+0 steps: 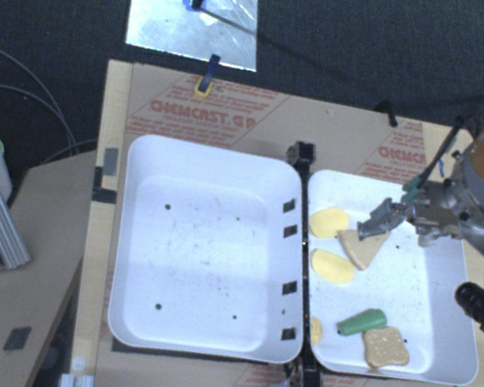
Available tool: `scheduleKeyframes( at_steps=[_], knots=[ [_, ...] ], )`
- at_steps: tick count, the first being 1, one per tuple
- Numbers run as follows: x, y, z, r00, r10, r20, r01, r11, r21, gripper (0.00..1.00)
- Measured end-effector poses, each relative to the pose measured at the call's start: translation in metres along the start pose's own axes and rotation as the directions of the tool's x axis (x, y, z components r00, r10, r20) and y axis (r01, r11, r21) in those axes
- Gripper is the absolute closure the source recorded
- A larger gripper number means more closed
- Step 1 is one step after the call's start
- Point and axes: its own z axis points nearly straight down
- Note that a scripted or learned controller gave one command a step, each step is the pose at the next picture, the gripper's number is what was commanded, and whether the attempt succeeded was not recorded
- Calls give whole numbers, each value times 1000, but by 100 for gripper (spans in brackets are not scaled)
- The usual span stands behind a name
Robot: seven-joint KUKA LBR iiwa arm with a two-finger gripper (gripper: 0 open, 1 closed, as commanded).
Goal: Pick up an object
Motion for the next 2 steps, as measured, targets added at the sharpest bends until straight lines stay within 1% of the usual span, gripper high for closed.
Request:
scheduleKeyframes(
  at_steps=[1,2],
  knots=[
    [-82,41,65,1000,13,3,-13,1000,11,0],
    [-101,31,237,1000,11,0,-11,1000,17,0]
  ],
)
